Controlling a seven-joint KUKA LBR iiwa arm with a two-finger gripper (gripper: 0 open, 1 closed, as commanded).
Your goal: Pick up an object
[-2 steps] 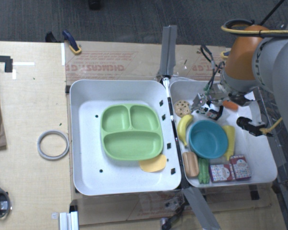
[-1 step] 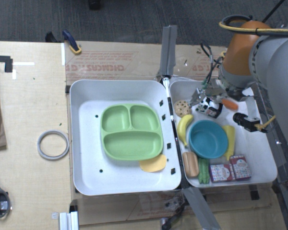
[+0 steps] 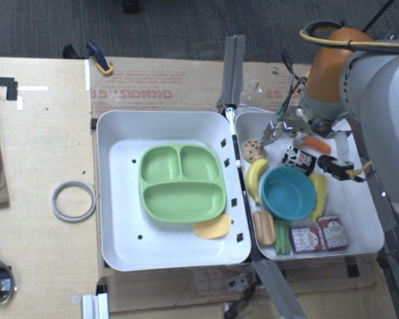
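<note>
The right bin (image 3: 366, 241) holds several objects. A speckled cookie (image 3: 252, 150) lies at its left wall, with a banana (image 3: 255, 177) just in front of it. A blue bowl (image 3: 289, 193) sits in the middle. An orange carrot-like piece (image 3: 316, 143) and a black-and-white item (image 3: 298, 157) lie behind the bowl. My gripper (image 3: 277, 130) hangs over the bin's back part, right of the cookie and left of the orange piece. Nothing is visibly held in it.
The left bin (image 3: 113, 198) holds a green divided plate (image 3: 183, 181) and a yellow chip (image 3: 213, 227). In front of the bowl lie a bread roll (image 3: 264, 228), a green vegetable (image 3: 281, 236) and two red boxes (image 3: 318, 236). A grey ring (image 3: 73, 200) rests on the bench.
</note>
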